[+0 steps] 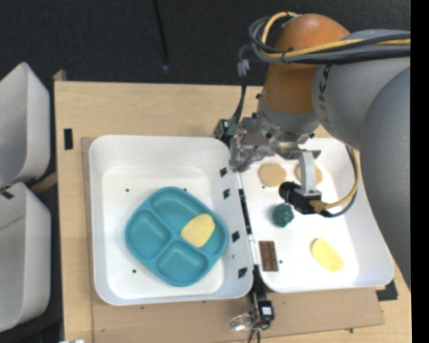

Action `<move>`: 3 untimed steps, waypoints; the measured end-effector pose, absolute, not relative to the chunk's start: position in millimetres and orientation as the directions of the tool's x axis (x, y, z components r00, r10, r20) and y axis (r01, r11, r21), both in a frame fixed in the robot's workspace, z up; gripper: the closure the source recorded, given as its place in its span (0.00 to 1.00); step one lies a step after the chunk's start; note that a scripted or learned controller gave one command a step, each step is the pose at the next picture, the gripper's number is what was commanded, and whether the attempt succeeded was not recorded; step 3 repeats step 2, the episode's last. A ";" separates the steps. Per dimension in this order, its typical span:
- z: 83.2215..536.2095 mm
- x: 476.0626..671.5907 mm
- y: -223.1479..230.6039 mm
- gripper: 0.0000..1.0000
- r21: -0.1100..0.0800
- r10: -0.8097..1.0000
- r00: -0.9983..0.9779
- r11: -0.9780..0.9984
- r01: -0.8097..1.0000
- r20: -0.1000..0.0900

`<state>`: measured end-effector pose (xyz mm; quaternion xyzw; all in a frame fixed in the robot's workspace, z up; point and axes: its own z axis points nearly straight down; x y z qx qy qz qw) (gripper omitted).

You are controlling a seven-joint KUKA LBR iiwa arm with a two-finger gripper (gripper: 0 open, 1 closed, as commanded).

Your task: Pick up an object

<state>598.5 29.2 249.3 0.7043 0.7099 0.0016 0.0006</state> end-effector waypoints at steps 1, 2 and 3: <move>256.9 618.7 77.5 1.00 0.003 1.000 -0.007 0.007 1.000 0.002; 256.4 617.7 73.4 0.00 0.000 1.000 -0.003 0.003 1.000 -0.001; 256.4 617.7 73.4 0.00 0.000 1.000 -0.003 0.003 1.000 -0.001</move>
